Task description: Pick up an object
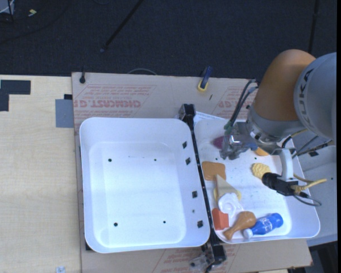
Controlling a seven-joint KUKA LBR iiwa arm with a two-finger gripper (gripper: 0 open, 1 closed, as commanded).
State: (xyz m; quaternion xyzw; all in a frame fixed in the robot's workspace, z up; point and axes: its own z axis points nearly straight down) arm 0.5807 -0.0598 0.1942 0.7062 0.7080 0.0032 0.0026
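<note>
My gripper (pixel 233 148) hangs low over the back of the right bin (pixel 310 223), its fingers pointing down beside a dark pink object (pixel 218 142). Nothing is visibly between the fingers. In front of it lie a tan toast-shaped piece (pixel 213 170), a yellow ridged piece (pixel 260 169), a white cup-like object (pixel 228 201), an orange-red block (pixel 219 218), a brown drumstick (pixel 240 222) and a blue bottle (pixel 266 224). A small orange piece (pixel 262 151) peeks out under the wrist.
The left bin (pixel 91 152) sits next to the right one, separated by a black-clipped divider (pixel 196 169). A blue and yellow clamp (pixel 204 79) is at the bench's back edge. The arm's bulk covers the right bin's back right corner.
</note>
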